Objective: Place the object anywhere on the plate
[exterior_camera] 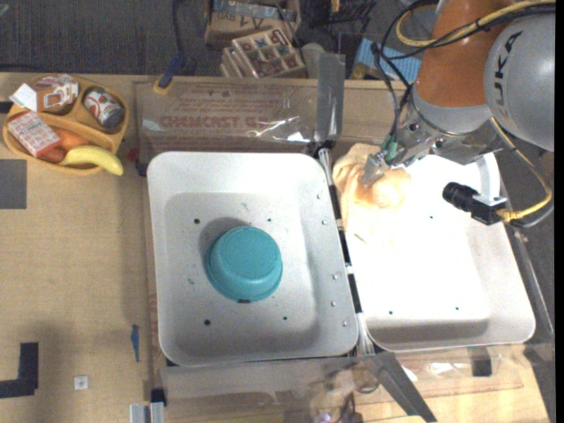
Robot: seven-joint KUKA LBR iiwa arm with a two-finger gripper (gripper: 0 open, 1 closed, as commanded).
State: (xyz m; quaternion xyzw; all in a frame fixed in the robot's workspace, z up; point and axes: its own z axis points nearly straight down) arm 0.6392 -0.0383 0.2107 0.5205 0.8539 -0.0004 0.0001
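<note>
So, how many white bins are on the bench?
2. The left bin holds a teal plate; the right bin lies beside it, where the gripper is at a pale orange object.

white letters "uka", the visible end of the maker's name, are showing on the grey arm (529, 69) at the upper right, running down the housing just beside the orange band (463, 38). faint reddish capital lettering is running across the clear plastic sheet (231, 120) lying on the cardboard behind the left bin; it is too washed out to read with any certainty. printed packaging is sitting in the yellow tray (63, 129) at the upper left, and a patterned box (262, 53) is lying beyond the bench, but the print on both is too small to make out. nothing else is reading clearly.
</note>
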